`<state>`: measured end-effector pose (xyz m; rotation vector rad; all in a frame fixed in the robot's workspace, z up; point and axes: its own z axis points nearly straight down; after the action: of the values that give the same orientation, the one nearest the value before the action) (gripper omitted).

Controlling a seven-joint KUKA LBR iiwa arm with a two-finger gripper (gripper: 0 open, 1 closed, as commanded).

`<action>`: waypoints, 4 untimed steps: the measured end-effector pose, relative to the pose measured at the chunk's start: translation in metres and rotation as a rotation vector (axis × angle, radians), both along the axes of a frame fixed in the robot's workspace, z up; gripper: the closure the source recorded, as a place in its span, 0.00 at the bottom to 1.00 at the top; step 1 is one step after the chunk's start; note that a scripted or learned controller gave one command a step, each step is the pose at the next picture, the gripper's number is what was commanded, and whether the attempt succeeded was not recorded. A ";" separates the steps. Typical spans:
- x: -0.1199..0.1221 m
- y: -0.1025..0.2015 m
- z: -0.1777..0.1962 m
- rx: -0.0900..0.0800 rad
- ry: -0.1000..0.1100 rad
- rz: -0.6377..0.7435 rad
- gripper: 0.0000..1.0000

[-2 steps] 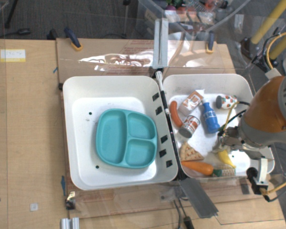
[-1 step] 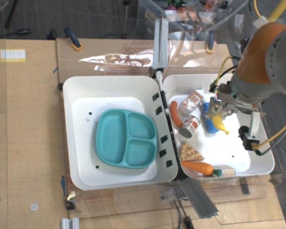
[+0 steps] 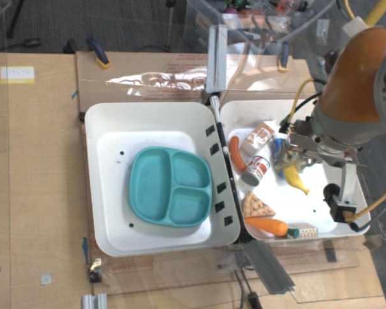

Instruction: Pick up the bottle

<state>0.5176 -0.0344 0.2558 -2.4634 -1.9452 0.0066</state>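
My pincer (image 3: 288,163) hangs over the right bin (image 3: 321,232) — grip state I cannot tell — so I should centre on the bottle (image 3: 276,148) beside the banana (image 3: 296,179) before descending.

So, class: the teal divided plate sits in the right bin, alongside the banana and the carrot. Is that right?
Not quite. The camera view shows the teal divided plate in the left bin, on its own. The banana and carrot do lie in the right bin, as stated.
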 end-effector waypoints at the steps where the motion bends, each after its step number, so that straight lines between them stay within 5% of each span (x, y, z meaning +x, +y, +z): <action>1: -0.015 0.069 0.001 0.001 0.003 0.000 1.00; 2: -0.038 0.116 -0.035 -0.001 0.003 -0.002 1.00; 3: -0.038 0.115 -0.035 -0.001 0.003 -0.004 0.00; 4: 0.056 0.164 -0.088 -0.002 -0.001 -0.009 0.00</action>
<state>0.5740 0.1295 0.1678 -2.4736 -1.9354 0.0067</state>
